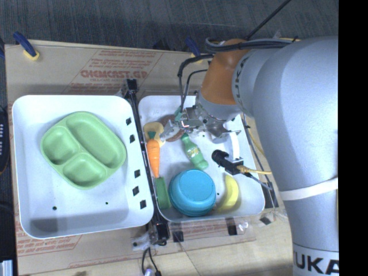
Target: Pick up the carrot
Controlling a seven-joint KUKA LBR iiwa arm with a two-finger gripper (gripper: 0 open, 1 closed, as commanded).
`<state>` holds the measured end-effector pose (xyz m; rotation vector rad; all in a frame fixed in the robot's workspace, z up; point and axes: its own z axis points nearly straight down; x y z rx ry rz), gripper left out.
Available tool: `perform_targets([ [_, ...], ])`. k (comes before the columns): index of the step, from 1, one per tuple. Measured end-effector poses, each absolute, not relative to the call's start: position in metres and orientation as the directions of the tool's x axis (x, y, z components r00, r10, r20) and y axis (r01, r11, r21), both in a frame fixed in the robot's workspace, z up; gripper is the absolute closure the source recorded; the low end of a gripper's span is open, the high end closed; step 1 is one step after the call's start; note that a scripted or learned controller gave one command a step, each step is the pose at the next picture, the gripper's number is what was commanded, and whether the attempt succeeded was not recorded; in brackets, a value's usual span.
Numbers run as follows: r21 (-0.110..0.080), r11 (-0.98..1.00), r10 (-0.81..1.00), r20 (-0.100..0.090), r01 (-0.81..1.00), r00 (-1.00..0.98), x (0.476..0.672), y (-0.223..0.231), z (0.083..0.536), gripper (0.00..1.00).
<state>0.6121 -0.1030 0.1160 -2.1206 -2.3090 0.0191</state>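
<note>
With my gripper [183, 123] hovering and its jaw opening impossible to judge, the carrot [153, 156] lies at my seven o'clock against the right bin's [248, 207] left wall, where I risk striking the wall or nudging the green bottle [194, 152].

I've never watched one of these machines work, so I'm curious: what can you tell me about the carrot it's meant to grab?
The carrot is a small orange toy, seemingly plastic, with a pale green stub at its upper end. It lies flat in the right bin, lengthwise along the left wall, tip pointing toward the near edge. A yellow piece sits just above its top, a green item just below its tip. The gripper is apart from it.
</note>
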Motion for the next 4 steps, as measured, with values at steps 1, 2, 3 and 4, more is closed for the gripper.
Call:
perform_targets([
  [1, -0.003, -0.072, 0.997, 0.001, 0.997, 0.072, 0.608, -0.007, 0.195, 0.00],
  [2, -0.011, -0.001, 1.000, 0.001, 1.000, 0.001, 0.544, -0.011, 0.191, 0.00],
  [3, -0.010, -0.002, 1.000, 0.000, 1.000, 0.002, 0.544, -0.012, 0.191, 0.00],
  [4, -0.008, -0.381, 0.925, -0.005, 0.925, 0.381, 0.584, -0.069, 0.191, 0.00],
])
